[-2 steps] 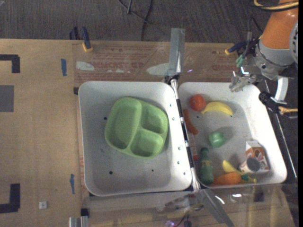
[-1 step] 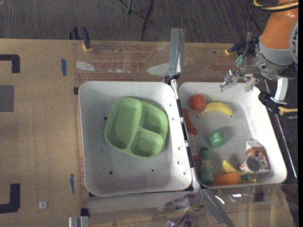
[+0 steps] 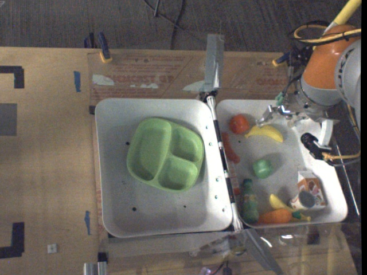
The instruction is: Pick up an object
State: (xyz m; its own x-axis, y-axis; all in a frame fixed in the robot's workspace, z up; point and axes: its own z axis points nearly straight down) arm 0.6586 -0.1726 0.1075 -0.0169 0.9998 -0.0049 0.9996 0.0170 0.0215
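Observation:
My gripper (image 3: 276, 113) hangs over the far side of the right bin (image 3: 339, 196), just above and behind a yellow banana (image 3: 266, 133). A red tomato (image 3: 239, 123) lies to the banana's left. Nothing shows as held. Further forward in that bin lie a green round fruit (image 3: 262, 168), a red pepper (image 3: 230, 148) along the left wall, a dark green bottle (image 3: 249, 203), an orange carrot (image 3: 277, 215), a small yellow piece (image 3: 277, 200) and a white and brown carton (image 3: 310, 191).
The left bin (image 3: 114, 205) holds a light green divided plate (image 3: 166, 153). A metal divider bar (image 3: 213, 67) runs between the bins at the back. The arm's orange band (image 3: 321, 67) stands over the right bin's far right corner.

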